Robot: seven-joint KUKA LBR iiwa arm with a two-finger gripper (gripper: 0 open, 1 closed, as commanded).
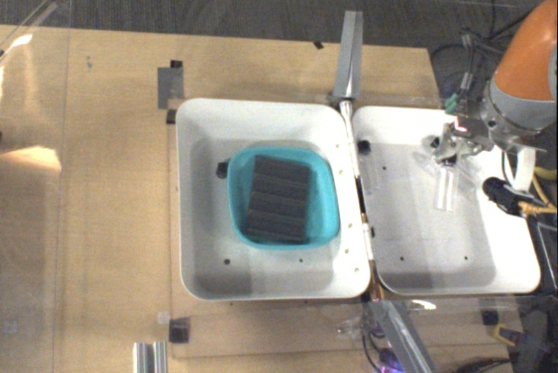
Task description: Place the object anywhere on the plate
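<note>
Resting on the teal plate (324, 207) in the left bin (196, 206), the dark ridged block (277, 199) carries no legible markings. Over the right bin (506, 262), the gripper (445, 188) hangs with translucent fingers (438, 186) slightly spread, pinching nothing.

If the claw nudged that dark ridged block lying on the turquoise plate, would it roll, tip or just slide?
Most likely slide. The dark ridged block lies flat and wide on the turquoise plate, so tipping seems unlikely, and its boxy outline gives it nothing to roll on. Its straight edges suggest it is stiff. The plate's raised rim might stop it.
</note>
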